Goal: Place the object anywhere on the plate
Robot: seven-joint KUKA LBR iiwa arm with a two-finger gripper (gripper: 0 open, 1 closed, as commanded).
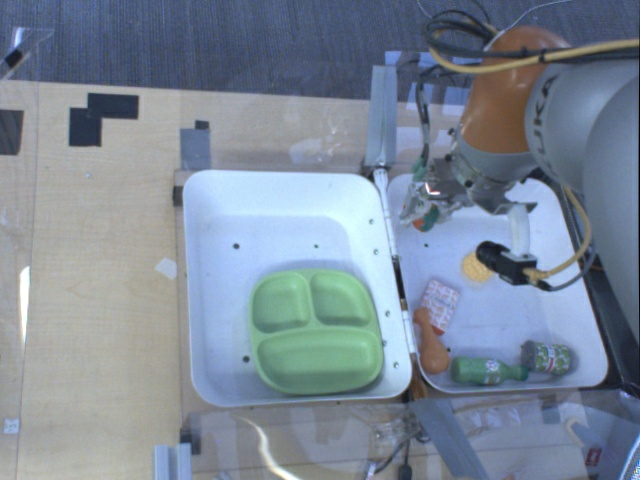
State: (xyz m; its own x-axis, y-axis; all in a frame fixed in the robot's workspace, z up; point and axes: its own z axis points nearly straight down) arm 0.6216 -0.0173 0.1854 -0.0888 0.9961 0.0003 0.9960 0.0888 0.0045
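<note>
Several objects lie in my bin: below my claw (424, 211), whose state I cannot tell, sit a yellow piece (476, 266), a packet (440, 301), a carrot (431, 341) and a green bottle (488, 370). Picking comes first. The green plate (315, 330) waits down-left, in the other bin.

Grey arm (590, 118) (orange-banded wrist) angled down, tool (425, 208) low.

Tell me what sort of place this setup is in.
Probably a robotics lab or test cell, not a kitchen. A grey arm with its hand works over two white bins on a wooden bench, with a green plate and toy groceries like a green bottle.
</note>
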